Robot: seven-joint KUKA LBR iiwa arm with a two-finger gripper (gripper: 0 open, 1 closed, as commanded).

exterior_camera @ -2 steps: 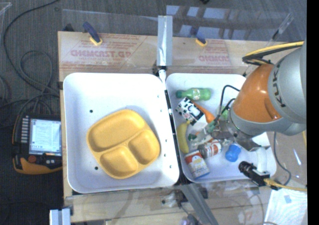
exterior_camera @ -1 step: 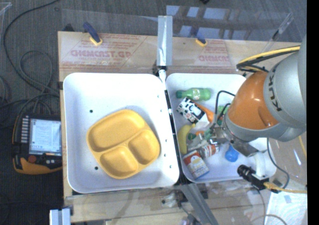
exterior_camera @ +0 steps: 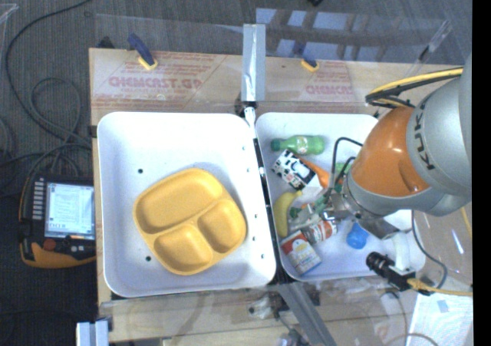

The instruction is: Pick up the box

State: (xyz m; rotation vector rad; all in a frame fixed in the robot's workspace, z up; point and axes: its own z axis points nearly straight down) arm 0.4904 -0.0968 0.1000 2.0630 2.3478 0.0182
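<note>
A small box (exterior_camera: 301, 254) with a red top and a blue-and-white side lies at the front of the right bin (exterior_camera: 268, 131). My gripper (exterior_camera: 317, 211) is low in the middle of that bin, amid the clutter just above and to the right of the box. Its tip is over a red-and-white item (exterior_camera: 321, 231) and beside a banana (exterior_camera: 285, 211). The grey and orange wrist (exterior_camera: 387, 160) covers the bin's right part.
A green bottle (exterior_camera: 301, 143), a black-and-white patterned pack (exterior_camera: 293, 169), an orange piece (exterior_camera: 321, 174) and a blue cup (exterior_camera: 357, 238) also lie in the right bin. A yellow divided plate (exterior_camera: 192, 219) sits in the left bin (exterior_camera: 123, 137).
</note>
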